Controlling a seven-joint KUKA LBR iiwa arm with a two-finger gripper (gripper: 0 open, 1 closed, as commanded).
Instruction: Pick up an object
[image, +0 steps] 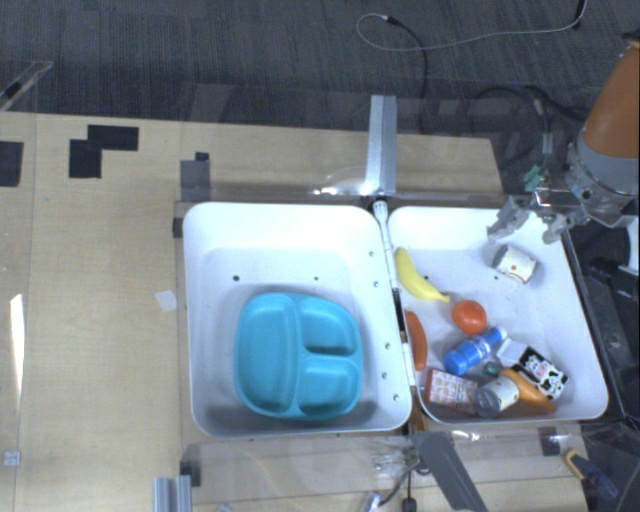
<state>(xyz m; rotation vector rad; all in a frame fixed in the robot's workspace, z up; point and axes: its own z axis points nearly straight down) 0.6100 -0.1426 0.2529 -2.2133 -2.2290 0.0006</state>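
Observation:
My gripper (527, 228) hangs over the far right corner of the right bin (452, 236), below the orange-banded wrist. Its two fingers (503, 222) are spread apart, so it is open with nothing between them. Just in front of it a small white cup-like object (515, 263) lies on the bin floor, apart from the fingers. Further forward are a yellow banana (420, 280), an orange ball (470, 316), a red sausage-shaped item (417, 340) and a blue bottle (472, 352).
At the right bin's near edge a pink box (450, 388), a grey can (490, 398), an orange carrot (528, 390) and a black-and-white box (543, 372) crowd together. The left bin (220, 240) holds a blue divided plate (298, 352). A metal post (382, 150) stands behind the bins.

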